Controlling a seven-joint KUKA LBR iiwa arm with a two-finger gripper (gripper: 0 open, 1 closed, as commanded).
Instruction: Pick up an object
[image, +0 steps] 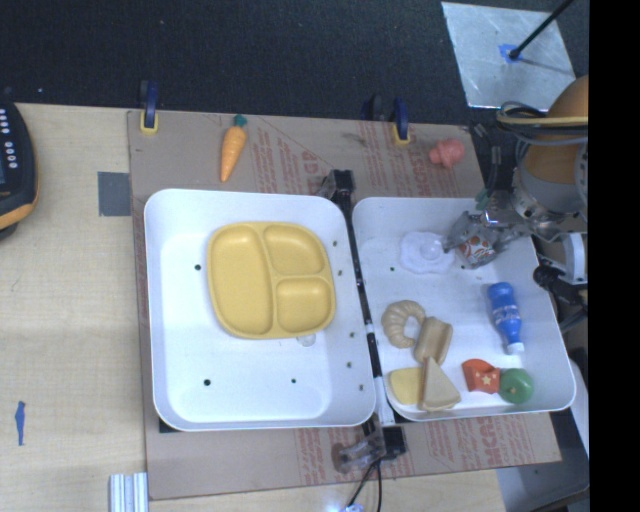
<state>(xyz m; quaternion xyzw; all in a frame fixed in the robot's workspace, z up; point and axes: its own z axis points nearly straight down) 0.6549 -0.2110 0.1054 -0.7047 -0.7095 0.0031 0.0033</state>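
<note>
Clear cup (424, 250) just left of gripper (478, 243)

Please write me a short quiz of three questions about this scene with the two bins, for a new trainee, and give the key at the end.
1. True or false: the yellow divided plate lies in the left bin.
2. Which item lies outside both bins, on the brown board? A. the blue bottle B. the toy carrot C. the green ball
3. Fill in: the gripper is over the far part of the ____ bin, near a clear cup.

Key: 1. true. 2. B. 3. right.
</note>
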